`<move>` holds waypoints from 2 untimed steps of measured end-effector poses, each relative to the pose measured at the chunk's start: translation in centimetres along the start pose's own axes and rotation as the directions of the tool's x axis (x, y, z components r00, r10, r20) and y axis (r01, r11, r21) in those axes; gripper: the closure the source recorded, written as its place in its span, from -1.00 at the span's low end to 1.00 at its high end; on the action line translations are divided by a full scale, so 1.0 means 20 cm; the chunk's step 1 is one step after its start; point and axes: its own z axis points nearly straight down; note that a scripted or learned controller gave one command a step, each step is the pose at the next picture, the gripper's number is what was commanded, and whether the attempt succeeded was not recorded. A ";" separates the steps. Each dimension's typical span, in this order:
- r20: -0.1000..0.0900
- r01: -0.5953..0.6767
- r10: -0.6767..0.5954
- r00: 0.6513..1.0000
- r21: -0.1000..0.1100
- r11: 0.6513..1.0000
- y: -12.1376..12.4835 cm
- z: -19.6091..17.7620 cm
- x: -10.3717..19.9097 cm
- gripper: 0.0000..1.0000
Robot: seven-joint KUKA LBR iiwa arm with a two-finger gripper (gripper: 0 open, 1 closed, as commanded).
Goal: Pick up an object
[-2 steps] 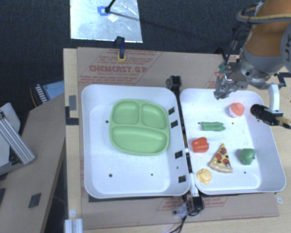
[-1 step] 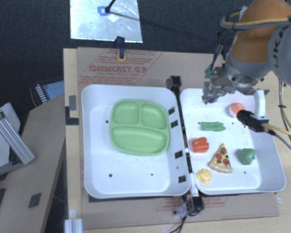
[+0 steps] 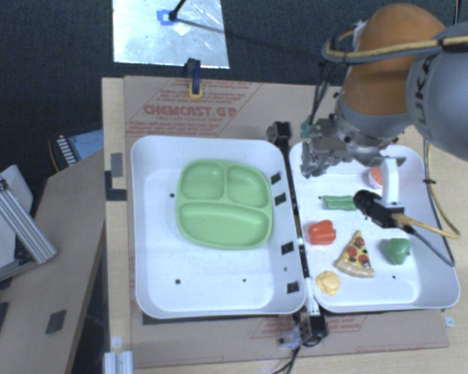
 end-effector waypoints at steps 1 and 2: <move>0.000 0.000 0.000 1.000 0.001 1.000 -0.11 0.09 0.26 1.00; 0.001 -0.001 0.001 1.000 0.002 1.000 -0.21 0.12 0.44 1.00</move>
